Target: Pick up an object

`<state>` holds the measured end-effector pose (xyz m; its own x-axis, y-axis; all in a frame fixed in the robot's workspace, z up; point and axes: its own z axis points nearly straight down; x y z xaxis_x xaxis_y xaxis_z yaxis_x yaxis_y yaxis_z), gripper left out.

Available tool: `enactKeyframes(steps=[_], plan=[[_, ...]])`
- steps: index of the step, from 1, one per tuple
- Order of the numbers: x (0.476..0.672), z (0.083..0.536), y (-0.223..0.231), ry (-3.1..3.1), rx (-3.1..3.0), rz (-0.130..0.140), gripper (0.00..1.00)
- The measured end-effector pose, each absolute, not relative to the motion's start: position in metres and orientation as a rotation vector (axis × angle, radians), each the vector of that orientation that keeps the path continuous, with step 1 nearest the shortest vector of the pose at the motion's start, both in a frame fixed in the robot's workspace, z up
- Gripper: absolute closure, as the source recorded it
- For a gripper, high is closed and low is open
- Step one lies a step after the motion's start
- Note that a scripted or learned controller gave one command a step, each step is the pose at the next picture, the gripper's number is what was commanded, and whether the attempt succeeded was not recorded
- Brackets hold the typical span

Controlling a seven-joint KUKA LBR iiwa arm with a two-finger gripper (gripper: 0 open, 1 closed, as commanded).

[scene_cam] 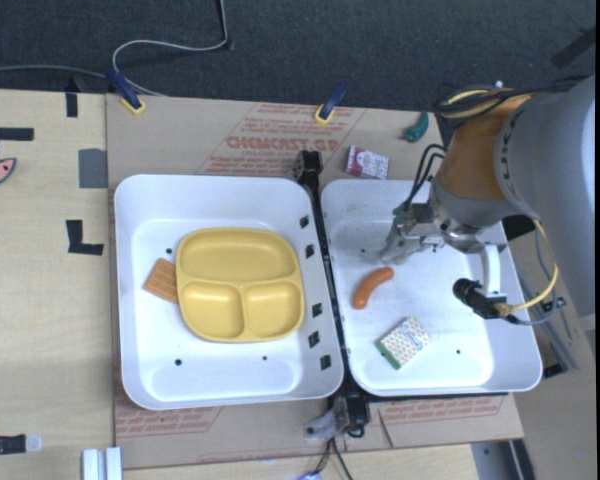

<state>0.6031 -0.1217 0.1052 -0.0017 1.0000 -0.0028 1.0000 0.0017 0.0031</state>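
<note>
An orange sausage [372,286] lies in the right bin [500,368], near its middle left. A small white and green box [404,342] rests below it, toward the bin's front. My gripper [405,244] hangs over the right bin, just above and to the right of the sausage, with nothing seen in it. In the left bin [140,368] sits a yellow divided plate [242,282], and a brown cracker-like piece [162,280] is tucked at the plate's left edge.
The arm's grey body and orange band [485,158] cover the right bin's far right side. A small red and white packet [366,162] and a green item [416,126] lie on the cardboard behind the bins. Clips [330,108] hold the cardboard's back edge.
</note>
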Motion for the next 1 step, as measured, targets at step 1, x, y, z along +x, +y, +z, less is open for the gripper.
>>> enactKeyframes(steps=[1], plan=[[0.603, 0.1051, -0.1217, 2.22, 2.217, 0.0, 0.0]])
